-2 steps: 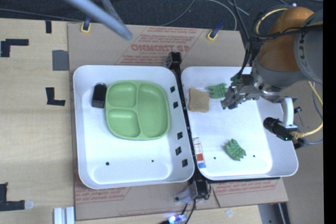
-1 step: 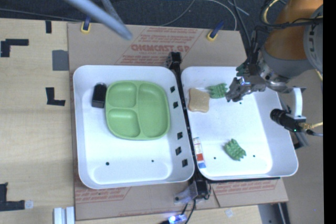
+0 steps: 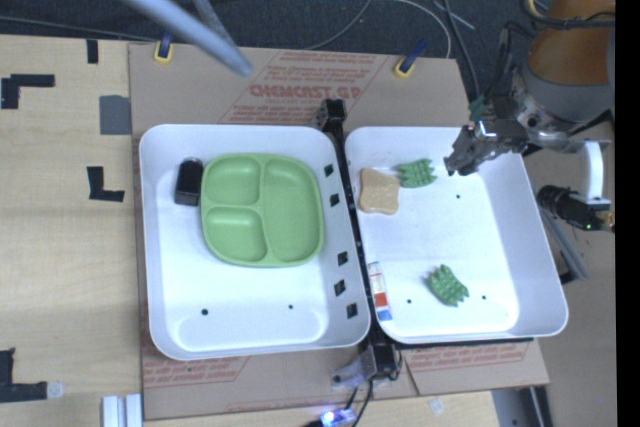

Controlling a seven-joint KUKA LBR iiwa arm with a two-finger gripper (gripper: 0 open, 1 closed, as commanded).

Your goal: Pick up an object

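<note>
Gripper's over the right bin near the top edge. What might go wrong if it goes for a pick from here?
1. The gripper sits by the right bin's far wall, so a straight descent may clip the rim.
2. The nearest green piece lies beside the tan piece, so closing there could nudge or catch both.
3. The other green piece is small and could slip out.

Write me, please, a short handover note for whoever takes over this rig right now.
End effector: hovers over the right bin's far right corner, nothing seen in it.
Right bin: tan bread-like piece beside a green toy; second green toy nearer the front; small tube by the left wall.
Left bin: green divided plate, black block.
Done: nothing picked. Left: grasp and lift one.
</note>
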